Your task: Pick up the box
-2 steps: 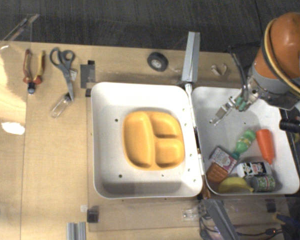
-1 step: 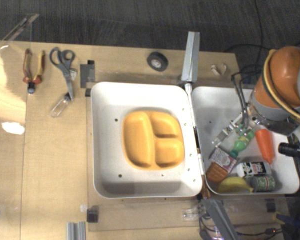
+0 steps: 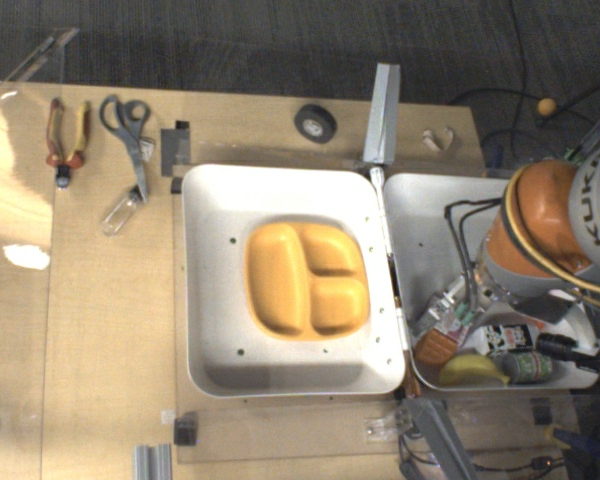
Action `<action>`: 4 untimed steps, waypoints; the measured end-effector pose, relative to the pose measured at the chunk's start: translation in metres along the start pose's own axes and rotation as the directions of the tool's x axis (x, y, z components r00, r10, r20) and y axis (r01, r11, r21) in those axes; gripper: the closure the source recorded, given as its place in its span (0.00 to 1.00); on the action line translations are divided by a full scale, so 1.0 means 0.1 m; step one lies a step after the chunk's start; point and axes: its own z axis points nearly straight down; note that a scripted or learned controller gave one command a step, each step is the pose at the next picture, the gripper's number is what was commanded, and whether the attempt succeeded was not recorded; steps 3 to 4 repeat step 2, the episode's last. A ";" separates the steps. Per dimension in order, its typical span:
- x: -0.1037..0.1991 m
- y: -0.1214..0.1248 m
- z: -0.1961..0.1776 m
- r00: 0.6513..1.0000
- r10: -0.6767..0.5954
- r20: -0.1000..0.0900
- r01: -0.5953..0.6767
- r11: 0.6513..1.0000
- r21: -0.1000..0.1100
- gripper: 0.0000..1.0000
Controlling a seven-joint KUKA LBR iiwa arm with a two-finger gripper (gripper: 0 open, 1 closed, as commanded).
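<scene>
gripper [image 3: 458,308]: low in right bin, near its left wall, pointing down-left; can't tell how it is set, too small and cluttered
arm [image 3: 550,223]: enters from right, orange band above wrist sits over right bin, grey wrist section below it angled down toward bin's front-left corner; black cables loop off wrist
box [image 3: 436,348]: small brown/orange one, front-left corner of right bin, just below gripper tip; contact with gripper can't be told
banana [image 3: 472,370]: yellow, at front wall of right bin, just right of box, touching or nearly
bottle [image 3: 528,368]: dark green, lying on side, right of banana
white labelled item [image 3: 507,337]: behind bottle, partly under arm
right bin [image 3: 420,218]: white, shallow, mostly covered by arm
left bin [image 3: 215,268]: white, holds yellow divided tray [image 3: 307,277], three compartments, centred
bench [image 3: 90,328]: tan; scissors [image 3: 130,133] and red-handled pliers [image 3: 65,138] at back left, tape roll [image 3: 315,122] behind left bin
</scene>
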 end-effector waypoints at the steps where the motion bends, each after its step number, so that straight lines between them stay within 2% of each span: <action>1: -0.01 0.03 -0.11 1.000 -0.001 0.005 0.001 1.000 -0.007 1.00; 2: 0.41 0.44 -1.17 0.830 0.558 0.000 -0.558 0.830 0.001 1.00; 4: 0.41 0.44 -1.17 0.830 0.558 0.000 -0.558 0.830 0.001 1.00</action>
